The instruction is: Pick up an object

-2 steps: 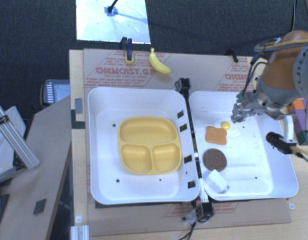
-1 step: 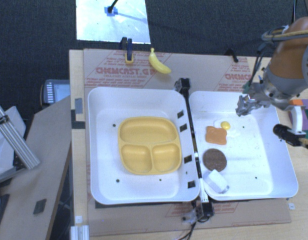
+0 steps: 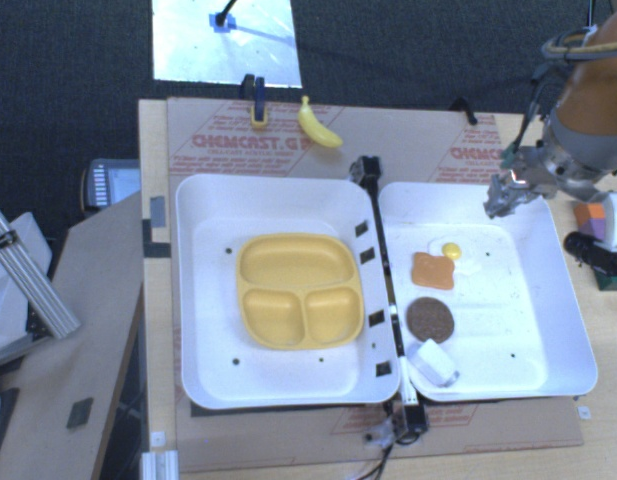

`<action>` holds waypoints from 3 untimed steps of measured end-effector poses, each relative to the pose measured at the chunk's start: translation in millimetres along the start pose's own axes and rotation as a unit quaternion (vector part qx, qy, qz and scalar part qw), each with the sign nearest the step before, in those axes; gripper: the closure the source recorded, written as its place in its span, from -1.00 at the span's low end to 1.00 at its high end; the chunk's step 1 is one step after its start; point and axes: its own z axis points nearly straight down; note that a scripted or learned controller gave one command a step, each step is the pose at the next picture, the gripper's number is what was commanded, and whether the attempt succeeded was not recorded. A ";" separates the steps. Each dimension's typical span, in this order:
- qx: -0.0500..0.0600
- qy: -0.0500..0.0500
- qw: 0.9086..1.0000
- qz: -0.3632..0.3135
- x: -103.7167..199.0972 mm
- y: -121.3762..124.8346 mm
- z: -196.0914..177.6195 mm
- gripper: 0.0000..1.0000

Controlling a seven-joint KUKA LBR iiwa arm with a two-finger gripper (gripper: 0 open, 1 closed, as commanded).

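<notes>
1. A cardboard-covered counter [image 3: 408, 128] on dark carpet carries two shallow white bins side by side; a toy banana [image 3: 319, 126] lies on the cardboard behind them.
2. The gripper [image 3: 505, 196] hangs over the back edge of the right bin [image 3: 563, 308]. Whether the jaws are spread or closed cannot be told at this size; nothing is seen between them.
3. The likely targets lie in the right bin, to the camera's left of the jaws and nearer the front: a toy fried egg [image 3: 455, 255] closest, an orange toast-like slab [image 3: 433, 271] just beside it, a brown round patty [image 3: 429, 319] further forward, and a small white block [image 3: 434, 361] at the front corner.
4. These look like light, stiff plastic play food. The flat pieces probably offer little edge and may slip, so the thicker white block, pinched across its narrow sides, seems the safest hold.
5. The left bin [image 3: 203, 268] holds a yellow divided tray [image 3: 298, 290], well away from the jaws.
</notes>
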 end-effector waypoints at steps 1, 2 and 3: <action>0.002 0.002 1.000 -0.003 56.0 -3.0 -3.9 1.00; 0.002 0.002 1.000 -0.003 117.8 -0.9 7.6 1.00; 0.002 0.002 1.000 -0.003 161.7 5.9 7.9 1.00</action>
